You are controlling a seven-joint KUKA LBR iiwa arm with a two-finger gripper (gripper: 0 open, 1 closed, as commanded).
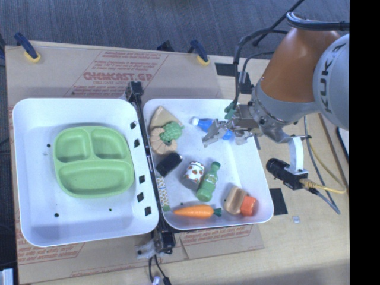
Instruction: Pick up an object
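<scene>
My gripper (221, 132) hovers over the upper right part of the right bin (252, 159). A blue bottle with a white cap (202, 123) lies right beside it and partly under it; whether it is gripped I cannot tell. Lower in that bin lie a green bottle (208, 181), a small round printed can (194, 172), a black block (168, 163), an orange carrot (193, 211) and a tan and orange piece (240, 202). A tan wedge (158, 123) with a green leafy toy (171, 132) on it sits at the upper left.
The left bin (29, 177) holds a green divided plate (93, 161). A black divider with clips (141, 153) runs between the bins. Cardboard (119, 70) lies under both bins, held by blue and yellow clamps (27, 46).
</scene>
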